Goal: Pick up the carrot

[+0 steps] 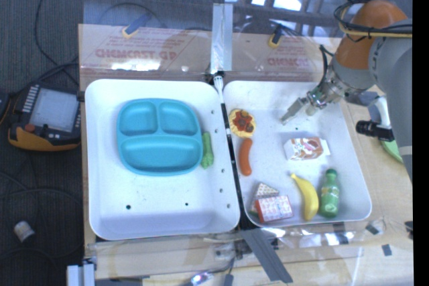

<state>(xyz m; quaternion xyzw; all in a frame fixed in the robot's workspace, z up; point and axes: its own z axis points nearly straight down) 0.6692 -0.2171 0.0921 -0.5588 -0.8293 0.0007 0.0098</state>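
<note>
Overall, every place below is being given relative to the divider (228, 144), the raised rims meeting between the two bins.

Arm: the grey arm (395, 77) with its orange band (375, 15) is reaching in from well right of the divider, over the right bin's far corner.
Left bin: the white bin (107, 211) is lying just left of the divider.
Right bin: the white bin (268, 100) is lying just right of the divider.
Tray: a blue three-part tray (159, 135) is sitting left of the divider, in the left bin's far half.
Gripper: the gripper (289, 114) is hanging right of the divider, over bare bin floor; its two fingers are showing a slight gap and are gripping nothing.
Banana: a yellow banana (306, 195) is lying well right of the divider, toward the near rim.
Carrot: the carrot (245, 156), orange and long, is lying just right of the divider, about midway along it, apart from the gripper.
Bottle: a green bottle (329, 192) is lying just beyond the banana.
Pizza: a small round pizza (241, 122) is sitting just right of the divider, touching the carrot's far end.
Green vegetable: a small green piece (207, 149) is lying just left of the divider, against the tray's edge.
</note>
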